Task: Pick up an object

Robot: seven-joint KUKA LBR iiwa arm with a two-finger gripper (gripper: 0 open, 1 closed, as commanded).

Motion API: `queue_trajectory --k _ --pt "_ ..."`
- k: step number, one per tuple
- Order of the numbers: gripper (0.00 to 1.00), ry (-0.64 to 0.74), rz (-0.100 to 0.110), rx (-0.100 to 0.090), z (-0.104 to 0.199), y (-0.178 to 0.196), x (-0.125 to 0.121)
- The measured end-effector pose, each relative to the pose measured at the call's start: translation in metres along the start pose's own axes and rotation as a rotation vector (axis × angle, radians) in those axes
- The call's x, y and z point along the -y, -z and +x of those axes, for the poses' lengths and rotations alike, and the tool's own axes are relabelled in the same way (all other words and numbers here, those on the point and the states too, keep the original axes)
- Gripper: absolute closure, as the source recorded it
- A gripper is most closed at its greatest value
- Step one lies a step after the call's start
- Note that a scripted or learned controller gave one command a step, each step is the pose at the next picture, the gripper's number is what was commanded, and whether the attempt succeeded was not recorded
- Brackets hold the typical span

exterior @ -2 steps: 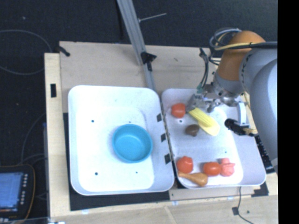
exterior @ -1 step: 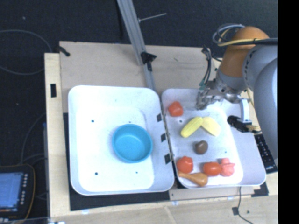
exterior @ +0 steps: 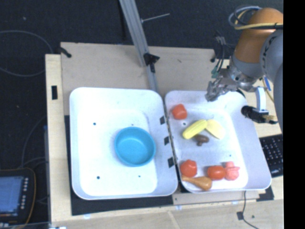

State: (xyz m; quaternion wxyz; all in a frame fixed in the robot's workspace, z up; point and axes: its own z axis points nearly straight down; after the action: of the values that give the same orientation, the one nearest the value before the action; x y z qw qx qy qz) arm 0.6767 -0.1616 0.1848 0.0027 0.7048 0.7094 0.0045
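The gripper (exterior: 213,93) was seen above the right bin's (exterior: 248,128) far edge; its finger state could not be told. The corn (exterior: 195,129) lay well below it, mid-bin.

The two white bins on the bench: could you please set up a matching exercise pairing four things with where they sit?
Things:
1. round blue plastic bowl
2. yellow toy banana
3. orange pear-shaped toy
4. claw

Places:
A. near edge of the right bin
B. middle of the left bin
C. above the right bin's far edge
D. middle of the right bin

Pairs: 1-B, 2-D, 3-A, 4-C
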Motion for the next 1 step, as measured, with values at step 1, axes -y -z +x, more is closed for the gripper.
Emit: queue_trajectory --k 1 --pt "1.0 0.0 0.003 0.001 0.0003 0.0499 0.0056"
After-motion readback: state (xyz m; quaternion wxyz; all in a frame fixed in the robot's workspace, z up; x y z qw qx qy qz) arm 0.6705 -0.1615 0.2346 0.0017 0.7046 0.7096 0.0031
